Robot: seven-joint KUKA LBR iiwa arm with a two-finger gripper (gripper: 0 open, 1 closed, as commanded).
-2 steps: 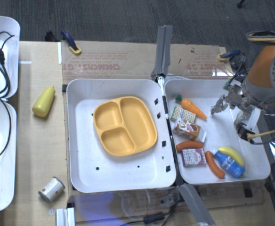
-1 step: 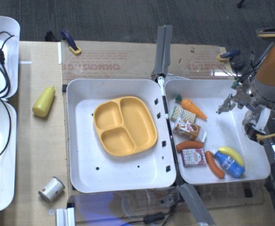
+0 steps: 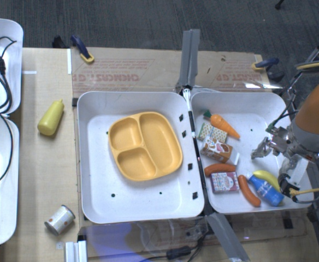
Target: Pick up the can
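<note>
The can (image 3: 59, 219) is a small silver tin with a red mark on its label. It lies on its side on the wooden bench, outside the bins, just off the left bin's near-left corner. My gripper (image 3: 262, 148) hangs over the right part of the right bin (image 3: 247, 103), far from the can. It is above bare bin floor, a little above the banana (image 3: 266, 176), and I see nothing in it. The arm's orange band (image 3: 315, 111) shows at the right edge.
The left bin (image 3: 94, 162) holds a yellow divided plate (image 3: 145, 144). The right bin holds a carrot (image 3: 224, 124), small cartons (image 3: 216, 150), two sausages (image 3: 220, 168), a pink box (image 3: 224, 183) and a blue bottle (image 3: 267, 191). A yellow squeeze bottle (image 3: 51, 118) lies on the bench at left.
</note>
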